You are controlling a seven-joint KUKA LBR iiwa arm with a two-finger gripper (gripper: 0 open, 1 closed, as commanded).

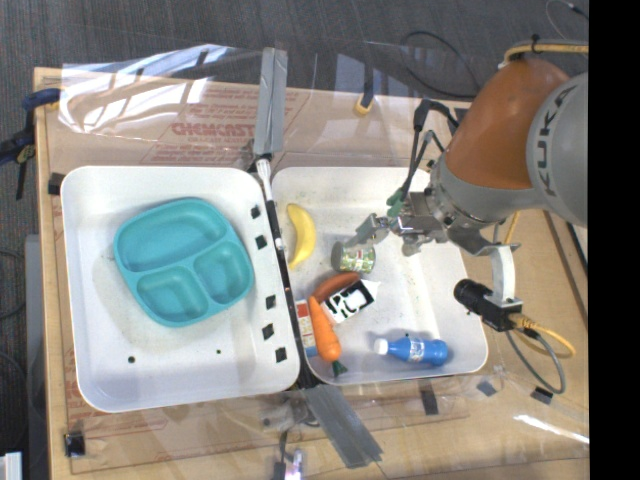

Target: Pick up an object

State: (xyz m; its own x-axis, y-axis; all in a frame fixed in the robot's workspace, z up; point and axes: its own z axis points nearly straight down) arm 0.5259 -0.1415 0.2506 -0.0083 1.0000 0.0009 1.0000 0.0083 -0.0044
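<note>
The right bin [440, 193] holds a yellow banana [300, 233], a small green-labelled can [355, 258], an orange carrot [323, 330], a reddish item with a black-and-white label [347, 295] and a blue bottle with a white cap [415, 349]. My gripper [387, 233] hangs over the middle of this bin, just above and to the right of the can. Its fingers stand apart with nothing between them. The arm's grey and orange wrist [500, 148] covers the bin's far right corner.
The left bin [90, 348] holds a teal divided plate [183, 260]. A row of black clips [270, 298] runs along the wall between the bins. A black cable connector [485, 303] hangs over the right bin's right rim.
</note>
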